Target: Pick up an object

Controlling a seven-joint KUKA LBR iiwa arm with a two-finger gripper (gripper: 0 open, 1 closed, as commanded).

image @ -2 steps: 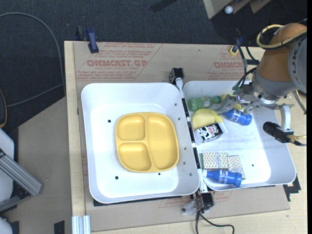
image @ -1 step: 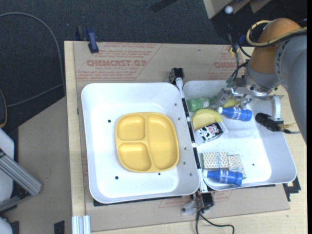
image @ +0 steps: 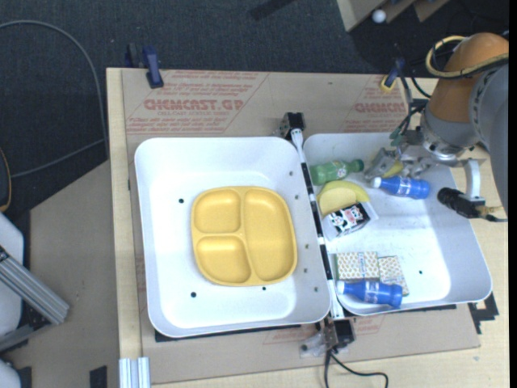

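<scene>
My gripper (image: 396, 166) hangs low over the back of the right bin (image: 452, 253). A blue bottle (image: 402, 187) lies on its side just below it, close to the gripper. Left of the gripper lies a green bottle (image: 335, 170). A yellow banana-shaped piece (image: 342, 193) rests against the bin's left wall, with a small black and white box (image: 349, 218) beside it. Toward the front lie a checkered packet (image: 369, 266) and a second blue bottle (image: 371, 292).
The left bin (image: 170, 176) holds a yellow divided plate (image: 242, 234) in its middle. The arm's grey wrist and orange band (image: 460, 79) stand over the back right corner. A black clamp (image: 292, 124) sits between the bins at the back.
</scene>
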